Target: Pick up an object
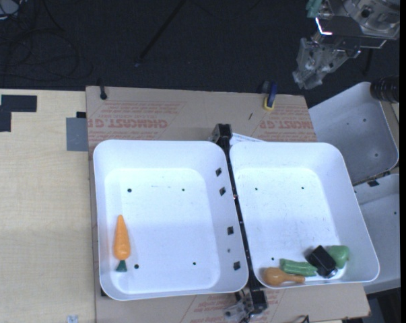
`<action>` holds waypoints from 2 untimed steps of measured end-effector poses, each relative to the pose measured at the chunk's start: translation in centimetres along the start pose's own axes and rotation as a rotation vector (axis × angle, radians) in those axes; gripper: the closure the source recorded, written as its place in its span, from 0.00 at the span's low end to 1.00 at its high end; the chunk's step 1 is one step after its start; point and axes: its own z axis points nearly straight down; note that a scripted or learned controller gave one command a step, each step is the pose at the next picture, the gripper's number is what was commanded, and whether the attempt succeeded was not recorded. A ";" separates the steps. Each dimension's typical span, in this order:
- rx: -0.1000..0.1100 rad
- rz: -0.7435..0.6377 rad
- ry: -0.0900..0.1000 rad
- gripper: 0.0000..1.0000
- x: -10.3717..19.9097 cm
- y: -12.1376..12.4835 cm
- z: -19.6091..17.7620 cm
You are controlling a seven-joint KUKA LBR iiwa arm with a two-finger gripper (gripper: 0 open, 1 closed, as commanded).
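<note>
The surface (34,200) is carrying two white bins side by side; the left bin (159,155) is holding an orange carrot (121,237) near its front left corner; the right bin (290,155) is keeping a green piece (339,253), a black block (321,260) and an orange piece (282,276) huddled at its front right; the end effector (315,62) is hanging well above and behind, its grip impossible to tell.

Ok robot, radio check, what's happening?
Claw up high beyond the right bin. Carrot alone in left bin. Nothing picked up yet.
</note>
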 end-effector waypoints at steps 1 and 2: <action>0.000 0.003 0.000 1.00 -0.5 -1.4 0.0; 0.000 0.002 0.000 1.00 -1.4 -3.0 0.0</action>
